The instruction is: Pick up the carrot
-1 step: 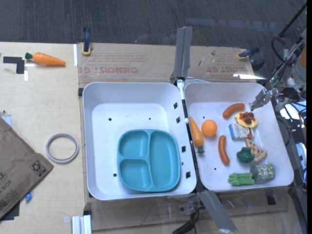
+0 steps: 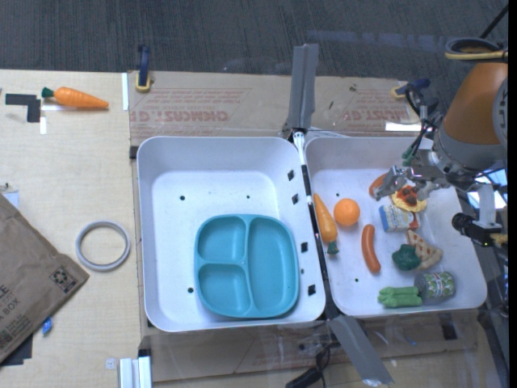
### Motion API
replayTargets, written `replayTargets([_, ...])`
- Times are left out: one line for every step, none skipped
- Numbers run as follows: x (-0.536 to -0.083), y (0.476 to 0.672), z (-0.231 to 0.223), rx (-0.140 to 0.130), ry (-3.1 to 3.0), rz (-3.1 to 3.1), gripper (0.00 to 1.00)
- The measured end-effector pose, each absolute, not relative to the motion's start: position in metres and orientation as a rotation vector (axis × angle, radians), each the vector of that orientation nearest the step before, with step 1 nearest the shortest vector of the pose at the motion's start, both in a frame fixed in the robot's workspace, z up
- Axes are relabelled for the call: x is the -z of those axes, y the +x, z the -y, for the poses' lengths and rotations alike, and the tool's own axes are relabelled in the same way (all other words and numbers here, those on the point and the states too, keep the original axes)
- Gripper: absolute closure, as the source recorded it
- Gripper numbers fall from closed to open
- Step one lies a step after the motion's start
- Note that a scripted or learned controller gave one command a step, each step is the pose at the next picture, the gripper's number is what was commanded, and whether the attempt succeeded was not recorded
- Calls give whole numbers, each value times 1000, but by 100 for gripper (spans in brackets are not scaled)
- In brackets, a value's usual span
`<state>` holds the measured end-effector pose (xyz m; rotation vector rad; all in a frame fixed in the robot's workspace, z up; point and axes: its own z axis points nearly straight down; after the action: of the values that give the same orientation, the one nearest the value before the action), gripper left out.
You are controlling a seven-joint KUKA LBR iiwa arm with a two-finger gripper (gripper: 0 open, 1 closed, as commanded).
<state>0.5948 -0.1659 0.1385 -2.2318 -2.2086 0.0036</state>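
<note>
The carrot (image 2: 325, 219) is orange with a green stem end. It lies lengthwise against the left wall of the right bin (image 2: 339, 160), beside an orange ball (image 2: 346, 212). A second carrot (image 2: 74, 98) rests on the bench at the far upper left, outside both bins. My gripper (image 2: 401, 182) hangs low over the upper right part of the right bin, above a cluster of small toy foods. It is well to the right of the bin's carrot and apart from it. The arm's orange band (image 2: 475, 95) is above it.
The right bin also holds a red sausage (image 2: 370, 247), a small jar (image 2: 395, 218), broccoli (image 2: 406, 257), a pizza slice (image 2: 426, 250), a can (image 2: 436, 284) and a green vegetable (image 2: 400, 297). A teal divided plate (image 2: 246, 265) sits in the left bin. A tape ring (image 2: 102, 243) lies on the bench.
</note>
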Motion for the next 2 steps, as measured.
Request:
replayTargets([-142, 596, 159, -4, -2388, 2040, 0])
replayTargets([-122, 605, 99, -4, -2339, 2094, 0])
